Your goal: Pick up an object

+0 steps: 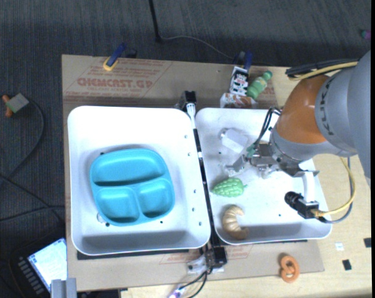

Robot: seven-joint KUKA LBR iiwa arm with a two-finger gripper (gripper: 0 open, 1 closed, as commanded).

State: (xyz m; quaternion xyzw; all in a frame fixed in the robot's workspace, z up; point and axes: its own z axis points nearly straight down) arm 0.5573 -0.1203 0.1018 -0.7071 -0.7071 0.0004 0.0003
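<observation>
In the right bin [299, 231] lie a green knobbly toy [228, 187] near the left wall, a brown croissant-shaped toy [234, 221] at the front, and a clear plastic piece [233, 140] towards the back. My gripper [248, 161] hangs low over the middle of this bin, just right of and above the green toy and in front of the clear piece. The grey arm with its orange band [305, 113] reaches in from the right and hides the bin's right back part.
The left bin [82, 129] holds a blue divided plate [131, 185]. A black divider [200, 160] runs between the bins. A green and white bottle [257, 85] lies behind the right bin, and a small orange ring [290, 267] lies on the bench in front.
</observation>
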